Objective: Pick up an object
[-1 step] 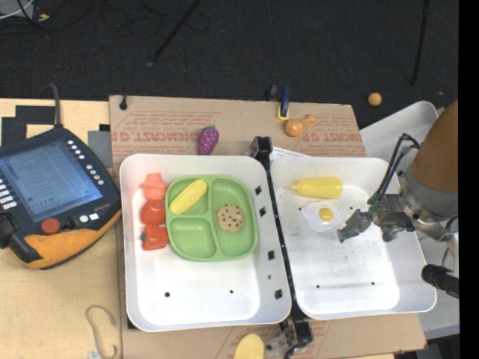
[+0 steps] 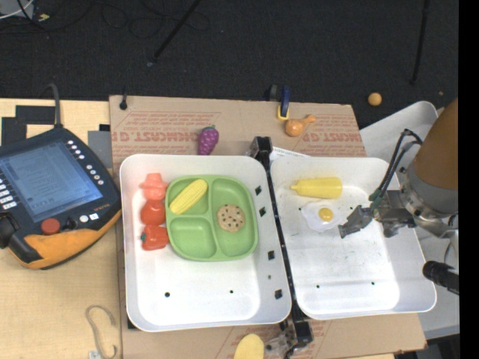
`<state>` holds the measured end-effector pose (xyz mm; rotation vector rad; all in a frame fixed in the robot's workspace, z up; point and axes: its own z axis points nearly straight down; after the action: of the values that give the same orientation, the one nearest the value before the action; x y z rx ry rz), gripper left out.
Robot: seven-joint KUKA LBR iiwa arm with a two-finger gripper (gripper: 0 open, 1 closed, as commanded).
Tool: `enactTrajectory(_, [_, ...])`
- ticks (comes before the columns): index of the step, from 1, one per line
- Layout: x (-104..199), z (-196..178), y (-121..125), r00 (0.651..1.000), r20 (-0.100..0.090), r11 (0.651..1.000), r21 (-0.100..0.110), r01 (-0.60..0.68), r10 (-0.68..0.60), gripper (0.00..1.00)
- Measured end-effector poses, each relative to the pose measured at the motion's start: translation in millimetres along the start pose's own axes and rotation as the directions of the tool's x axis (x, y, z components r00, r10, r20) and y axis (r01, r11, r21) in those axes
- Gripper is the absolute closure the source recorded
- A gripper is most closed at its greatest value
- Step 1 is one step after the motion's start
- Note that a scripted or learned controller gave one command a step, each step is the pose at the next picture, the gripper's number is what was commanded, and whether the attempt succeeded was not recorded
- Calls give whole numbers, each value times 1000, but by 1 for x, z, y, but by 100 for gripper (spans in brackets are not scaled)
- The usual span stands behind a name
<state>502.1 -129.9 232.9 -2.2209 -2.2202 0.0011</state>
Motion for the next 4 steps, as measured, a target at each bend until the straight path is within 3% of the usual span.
enactTrajectory(1, [6, 61, -7, 1000, -2, 1000, 7, 2, -2, 0])
enactTrajectory(3, [6, 148, -11, 1000, -1, 1000, 2, 1, -1, 0])
enactTrajectory(4, [4, 135, -11, 1000, 0, 1000, -1, -6, 6, 100])
